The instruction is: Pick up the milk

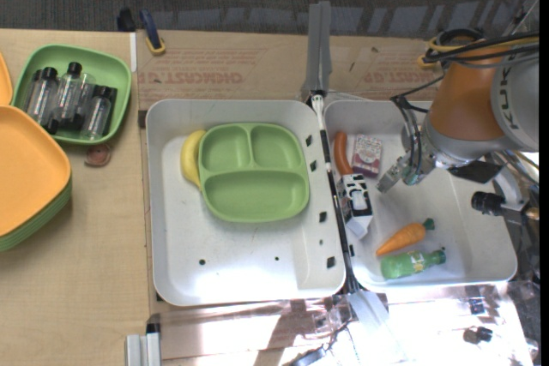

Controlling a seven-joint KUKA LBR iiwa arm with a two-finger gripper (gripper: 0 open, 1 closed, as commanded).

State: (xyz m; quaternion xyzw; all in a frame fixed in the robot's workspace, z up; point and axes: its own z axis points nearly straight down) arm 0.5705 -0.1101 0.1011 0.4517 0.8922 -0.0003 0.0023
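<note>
Your right bin (489, 270) holds the milk (358, 203) against its left wall, a hot dog (341, 152), a pink packet (367, 153), a carrot (401, 238) and a green bottle (412, 262). The gripper (403, 173) hovers right of the milk; how it stands, you cannot tell. The left bin (171, 270) holds a green divided plate (254, 171) over a banana (190, 157).

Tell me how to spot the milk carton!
Look in the right bin, along its left wall. The milk lies there, below the hot dog and left of the carrot. It is the one white box with black markings; its neighbours are orange, red or green.
</note>
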